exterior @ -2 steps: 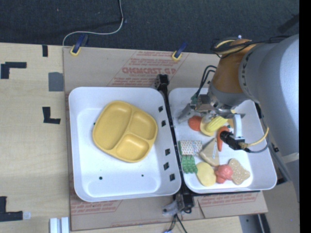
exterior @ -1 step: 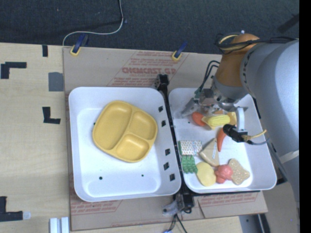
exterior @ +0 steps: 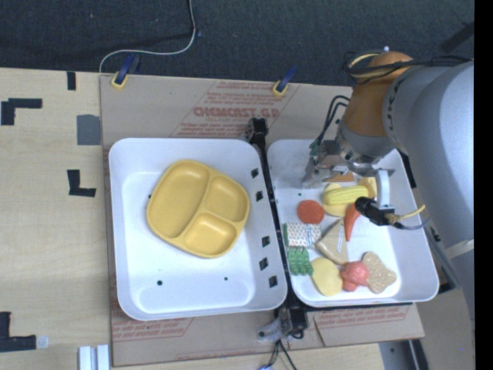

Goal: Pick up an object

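Arm over right bin, gripper low at the bin's upper part; nothing seen between its fingers.

The gripper (exterior: 320, 160) sat in the right bin (exterior: 420, 280), just above the yellow corn-like piece (exterior: 343, 197); whether its fingers were spread or pressed together could not be told. Toy food lay bunched in that bin: red disc (exterior: 310, 211), orange carrot (exterior: 351, 220), checkered wafer (exterior: 301, 235), green piece (exterior: 299, 262), yellow pear shape (exterior: 326, 276), red piece (exterior: 353, 274), tan cracker (exterior: 378, 272). The left bin (exterior: 131, 284) held a yellow divided plate (exterior: 198, 207).
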Robot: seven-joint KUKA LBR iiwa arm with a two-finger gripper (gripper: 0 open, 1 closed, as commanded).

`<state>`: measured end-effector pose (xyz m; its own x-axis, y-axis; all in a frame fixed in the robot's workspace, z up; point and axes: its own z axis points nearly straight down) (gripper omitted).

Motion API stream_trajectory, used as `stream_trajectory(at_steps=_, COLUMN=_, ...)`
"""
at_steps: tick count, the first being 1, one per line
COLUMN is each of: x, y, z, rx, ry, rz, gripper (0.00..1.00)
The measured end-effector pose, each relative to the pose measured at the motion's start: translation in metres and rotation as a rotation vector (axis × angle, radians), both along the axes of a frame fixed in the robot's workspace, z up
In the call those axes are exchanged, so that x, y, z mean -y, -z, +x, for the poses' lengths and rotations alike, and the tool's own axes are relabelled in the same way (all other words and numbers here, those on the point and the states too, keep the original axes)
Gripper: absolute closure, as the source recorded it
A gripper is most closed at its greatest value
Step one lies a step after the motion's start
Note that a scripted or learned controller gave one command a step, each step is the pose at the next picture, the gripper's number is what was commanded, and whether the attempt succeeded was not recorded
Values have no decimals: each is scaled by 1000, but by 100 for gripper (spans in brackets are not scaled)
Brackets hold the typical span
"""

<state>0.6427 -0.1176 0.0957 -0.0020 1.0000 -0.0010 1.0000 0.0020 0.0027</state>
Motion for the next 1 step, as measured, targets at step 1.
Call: stream_trajectory(at_steps=1, x=0, y=1, z=0, rx=-1, ry=0, rz=0, gripper=0)
